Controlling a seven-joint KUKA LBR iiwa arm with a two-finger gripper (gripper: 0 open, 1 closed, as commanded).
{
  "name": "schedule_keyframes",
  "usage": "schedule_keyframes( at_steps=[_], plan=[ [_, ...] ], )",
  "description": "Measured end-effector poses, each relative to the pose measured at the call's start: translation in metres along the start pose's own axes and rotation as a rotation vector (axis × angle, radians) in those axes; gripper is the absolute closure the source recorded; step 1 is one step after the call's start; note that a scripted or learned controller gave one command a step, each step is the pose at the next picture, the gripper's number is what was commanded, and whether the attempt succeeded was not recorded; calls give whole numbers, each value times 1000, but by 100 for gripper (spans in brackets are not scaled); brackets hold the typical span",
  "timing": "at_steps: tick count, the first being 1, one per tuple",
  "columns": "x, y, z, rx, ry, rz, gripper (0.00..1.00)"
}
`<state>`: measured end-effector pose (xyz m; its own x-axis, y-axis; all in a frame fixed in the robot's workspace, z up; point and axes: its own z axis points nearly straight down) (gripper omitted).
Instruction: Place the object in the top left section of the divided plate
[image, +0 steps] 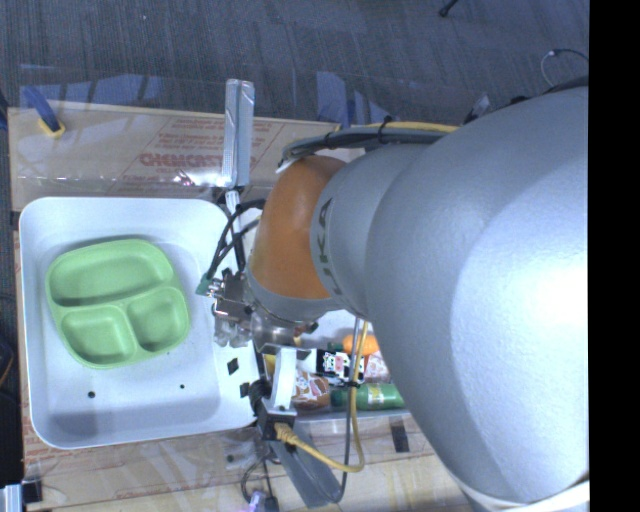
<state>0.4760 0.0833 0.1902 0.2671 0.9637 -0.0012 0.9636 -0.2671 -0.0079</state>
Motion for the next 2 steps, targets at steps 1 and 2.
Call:
schedule_keyframes(
  at_steps=[1, 2],
  plan=[
    [48, 35, -19, -3, 0, -77, 100],
    [-5, 21, 0, -1, -1, -174, 100]
  ],
)
